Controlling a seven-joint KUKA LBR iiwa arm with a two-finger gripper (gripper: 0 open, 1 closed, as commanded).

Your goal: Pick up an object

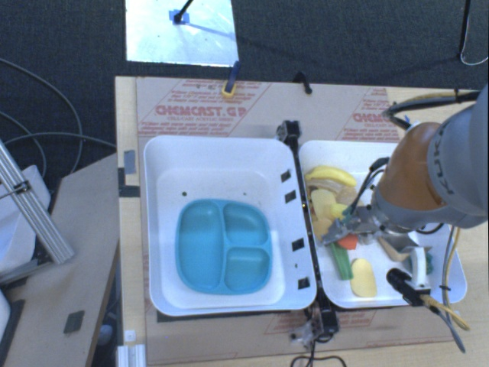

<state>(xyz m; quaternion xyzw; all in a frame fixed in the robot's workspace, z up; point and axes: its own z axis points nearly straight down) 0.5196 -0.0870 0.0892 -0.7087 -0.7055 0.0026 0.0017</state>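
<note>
The arm [451,159] is a thick grey cylinder with a broad orange band [409,170] above the wrist. Black cables loop beside it. The gripper [341,232] is metallic grey.

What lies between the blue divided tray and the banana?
In the camera view, between the blue divided tray and the banana run bare white bin floor and the black clips joining the bins.

End effector [341,230] among right-bin [447,285] items
</note>
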